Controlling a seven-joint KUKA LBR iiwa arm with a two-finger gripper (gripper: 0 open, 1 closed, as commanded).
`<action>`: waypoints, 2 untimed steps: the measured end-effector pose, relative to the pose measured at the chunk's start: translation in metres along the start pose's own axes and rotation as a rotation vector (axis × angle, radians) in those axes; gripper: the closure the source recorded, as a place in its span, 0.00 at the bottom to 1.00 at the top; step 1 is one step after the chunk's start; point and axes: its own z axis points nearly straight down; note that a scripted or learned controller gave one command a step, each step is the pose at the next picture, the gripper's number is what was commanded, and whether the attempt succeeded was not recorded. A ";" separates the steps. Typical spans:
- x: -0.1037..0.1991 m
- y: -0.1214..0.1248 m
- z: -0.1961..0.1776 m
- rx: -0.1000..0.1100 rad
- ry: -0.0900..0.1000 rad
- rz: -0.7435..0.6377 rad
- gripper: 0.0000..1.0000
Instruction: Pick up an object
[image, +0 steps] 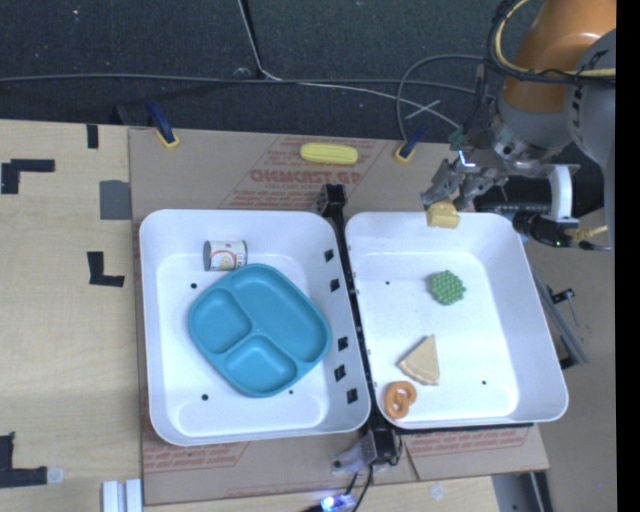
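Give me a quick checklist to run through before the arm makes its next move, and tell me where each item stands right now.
1. Something between the fingers: ok. A small yellow block sits at the gripper tips, above the right bin's back rim.
2. Grip secure: cannot tell; the contact is too small to judge.
3. Block lifted off the bin: cannot tell from this slanted view.
4. Other right-bin items out of the way: ok. The green ball, wedge and pretzel lie toward the front.
5. Left bin undisturbed: ok. Blue tray and small can lie inside.
6. Cables near the wrist: cannot tell whether they snag.
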 end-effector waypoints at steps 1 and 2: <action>0.048 -0.015 -0.003 0.006 0.000 -0.002 1.00; 0.098 -0.037 -0.003 0.007 0.001 -0.002 1.00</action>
